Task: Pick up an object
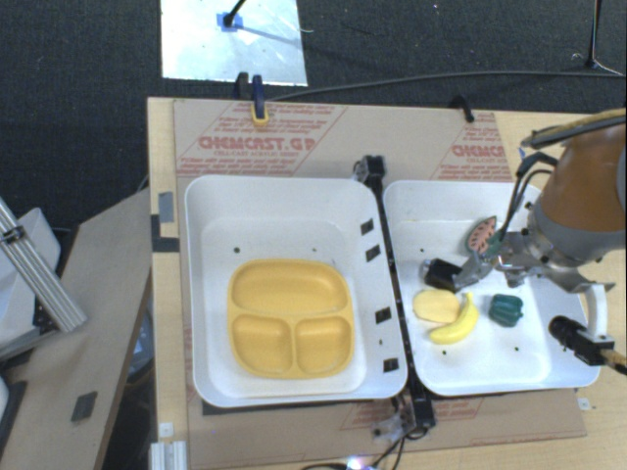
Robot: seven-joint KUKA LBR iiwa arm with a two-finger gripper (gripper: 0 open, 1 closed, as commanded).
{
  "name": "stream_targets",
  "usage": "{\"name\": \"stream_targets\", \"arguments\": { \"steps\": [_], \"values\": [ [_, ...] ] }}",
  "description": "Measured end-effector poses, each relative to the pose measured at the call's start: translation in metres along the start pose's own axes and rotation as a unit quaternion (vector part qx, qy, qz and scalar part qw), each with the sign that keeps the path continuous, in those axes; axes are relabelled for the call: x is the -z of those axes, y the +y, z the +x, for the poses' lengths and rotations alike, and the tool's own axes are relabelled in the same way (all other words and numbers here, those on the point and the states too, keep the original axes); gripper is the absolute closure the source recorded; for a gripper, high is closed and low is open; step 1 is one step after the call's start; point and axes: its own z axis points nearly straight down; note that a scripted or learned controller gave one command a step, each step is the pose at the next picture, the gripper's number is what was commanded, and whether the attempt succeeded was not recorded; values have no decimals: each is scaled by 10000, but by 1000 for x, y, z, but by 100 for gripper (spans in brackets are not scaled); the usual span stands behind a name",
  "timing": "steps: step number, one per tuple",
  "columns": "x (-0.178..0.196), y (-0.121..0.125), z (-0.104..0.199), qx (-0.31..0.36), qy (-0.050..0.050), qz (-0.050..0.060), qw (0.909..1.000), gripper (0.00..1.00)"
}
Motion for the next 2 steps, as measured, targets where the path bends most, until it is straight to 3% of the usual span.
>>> {"name": "stream_targets", "arguments": {
  "steps": [1, 2],
  "values": [
    [6, 3, 0, 14, -9, -61, 10000, 0],
    [-48, -4, -7, -2, -4, -36, 10000, 0]
  ]
}}
